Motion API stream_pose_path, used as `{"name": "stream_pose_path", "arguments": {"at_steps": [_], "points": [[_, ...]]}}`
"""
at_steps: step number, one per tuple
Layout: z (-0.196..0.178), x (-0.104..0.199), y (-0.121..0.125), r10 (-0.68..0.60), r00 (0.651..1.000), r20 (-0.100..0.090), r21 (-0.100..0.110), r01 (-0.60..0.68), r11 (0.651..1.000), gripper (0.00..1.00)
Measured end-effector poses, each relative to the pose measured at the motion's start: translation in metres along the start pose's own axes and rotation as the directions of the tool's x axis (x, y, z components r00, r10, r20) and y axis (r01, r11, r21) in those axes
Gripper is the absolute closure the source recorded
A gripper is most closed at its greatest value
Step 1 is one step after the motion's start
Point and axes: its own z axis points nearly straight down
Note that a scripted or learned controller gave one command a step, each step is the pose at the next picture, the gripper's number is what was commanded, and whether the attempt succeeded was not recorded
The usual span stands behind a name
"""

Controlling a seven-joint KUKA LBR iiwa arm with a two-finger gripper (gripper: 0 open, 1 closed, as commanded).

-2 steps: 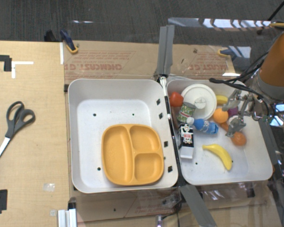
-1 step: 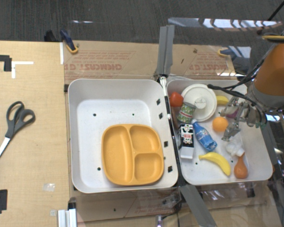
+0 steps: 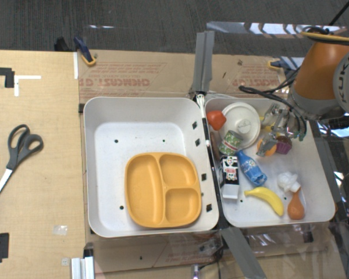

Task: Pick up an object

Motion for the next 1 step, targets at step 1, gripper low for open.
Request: {"name": "stream_pose_path", "arguments": {"at_steps": [1], "points": [[0.0038,0.0434,0.0217,0.036,0.999,-0.001,0.007,-0.036,0.999,0.00]]}}
